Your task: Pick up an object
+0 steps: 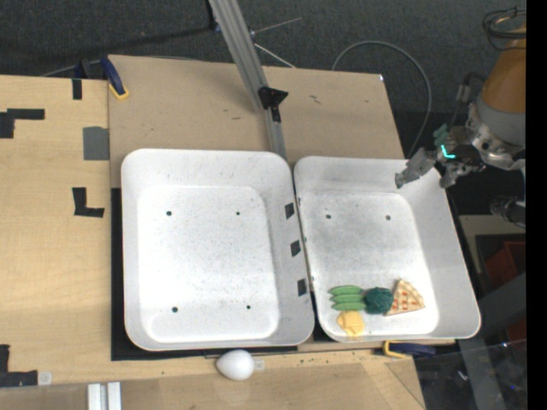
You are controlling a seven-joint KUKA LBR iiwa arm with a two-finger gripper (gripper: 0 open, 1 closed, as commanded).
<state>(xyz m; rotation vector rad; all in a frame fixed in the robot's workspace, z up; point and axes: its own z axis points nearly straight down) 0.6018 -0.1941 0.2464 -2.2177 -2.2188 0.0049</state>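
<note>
A wooden bench (51,229) marked with strips of black tape stretches across the left of the scene, and a brown board (205,101) lies on it beneath two shallow white bins. The left bin (205,165) sits with its speckled floor bare, and a white egg-shaped object (235,365) rests on the bench just beyond its near edge. A grey metal bar (244,49) slants down from the far side and ends at the seam where the two bins meet, with three small black clips spaced along that seam. The right bin (359,195) holds a small cluster of toy food in its near right corner: a green pea pod (346,296) lies at the left of the group, a yellow piece (350,322) sits just near of it, a dark green broccoli-like lump (378,299) touches both, and an orange waffle-patterned slice (407,298) rests against the lump on the right. The gripper (427,167) hovers over the far right corner of the right bin, well apart from the food cluster, with one grey finger pointing left over the rim and a teal light glowing at its base; its fingers stand spread apart with nothing between them. The arm (504,84) enters at the far right, its orange band visible above the wrist.
</note>
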